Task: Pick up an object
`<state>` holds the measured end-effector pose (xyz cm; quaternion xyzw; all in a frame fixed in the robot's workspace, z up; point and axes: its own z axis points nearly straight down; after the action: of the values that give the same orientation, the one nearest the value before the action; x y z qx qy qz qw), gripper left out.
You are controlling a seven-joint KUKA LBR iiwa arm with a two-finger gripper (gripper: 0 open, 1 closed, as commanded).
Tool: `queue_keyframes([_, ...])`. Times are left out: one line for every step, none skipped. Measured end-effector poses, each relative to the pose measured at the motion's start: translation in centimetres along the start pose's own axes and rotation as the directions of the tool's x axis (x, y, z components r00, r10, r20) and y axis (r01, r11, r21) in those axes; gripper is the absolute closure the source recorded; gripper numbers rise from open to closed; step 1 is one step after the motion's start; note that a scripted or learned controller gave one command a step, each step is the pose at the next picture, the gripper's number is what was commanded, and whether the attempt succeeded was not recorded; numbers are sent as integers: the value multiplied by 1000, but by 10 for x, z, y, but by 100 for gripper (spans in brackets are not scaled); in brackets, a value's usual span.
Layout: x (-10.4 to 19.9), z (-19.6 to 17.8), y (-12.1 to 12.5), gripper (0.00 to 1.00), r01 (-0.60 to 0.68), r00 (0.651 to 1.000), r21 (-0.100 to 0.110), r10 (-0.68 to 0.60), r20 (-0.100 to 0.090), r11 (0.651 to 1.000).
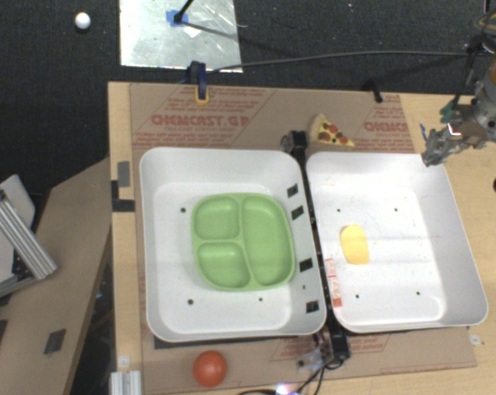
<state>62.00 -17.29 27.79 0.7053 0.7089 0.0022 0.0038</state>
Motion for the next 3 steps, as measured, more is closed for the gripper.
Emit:
queue_keyframes([56,-3,0,100,4,1000,6,-4,-3,1000])
queue_keyframes([99,2,3,100,4,1000,6,-3,-3,1000])
queue_keyframes([156,2,1,100,4,1000,7,-4,-3,1000])
